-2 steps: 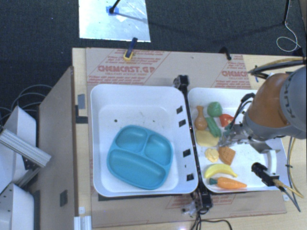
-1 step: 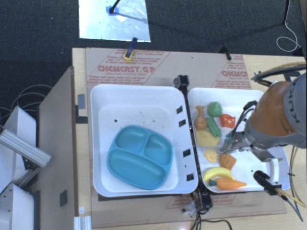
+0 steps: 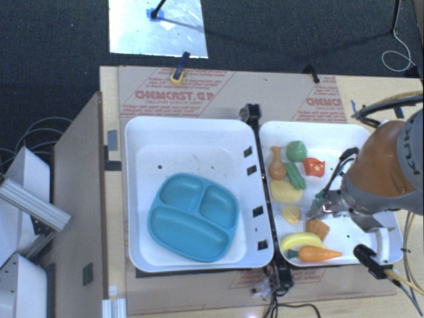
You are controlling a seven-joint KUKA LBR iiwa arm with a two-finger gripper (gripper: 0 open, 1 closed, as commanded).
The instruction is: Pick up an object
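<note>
Carrot (image 3: 318, 254), lying crosswise, tip pointing right

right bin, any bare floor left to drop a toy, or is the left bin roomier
The right bin is crowded down its left side, from the green vegetable to the carrot; the arm covers much of the rest. A bare strip runs along its top wall. The left bin is roomier: open floor above the blue divided plate.

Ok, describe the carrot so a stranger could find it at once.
Start at the right-hand shallow white bin and go to its near edge. The orange toy carrot lies there beside a yellow toy banana; it alone is long, tapered and orange with a green stub.
</note>
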